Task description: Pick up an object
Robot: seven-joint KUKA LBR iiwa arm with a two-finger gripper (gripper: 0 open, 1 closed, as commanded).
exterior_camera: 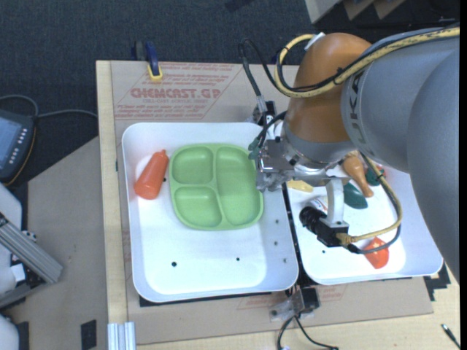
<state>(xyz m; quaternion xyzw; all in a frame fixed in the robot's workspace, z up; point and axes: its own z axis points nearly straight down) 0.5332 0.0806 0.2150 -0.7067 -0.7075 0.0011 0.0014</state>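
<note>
I saw the hand [265, 169] at the right rim of the left bin [204, 268], just beside the green divided plate [216, 187]; I could not tell whether it was released or clenched. An orange bottle [151, 174] lay in that bin, toward the counter's left edge.

The divided plate [217, 187] is showing an even pale green against the left bin's [146, 254] white, while the bottle-shaped toy [151, 174] is glowing orange. In the right bin [328, 265] (white too), a teal piece [356, 197], a tan piece [356, 170] and a red-orange piece [376, 254] are showing. The brown bench sheet [182, 75] is carrying red lettering.
</note>
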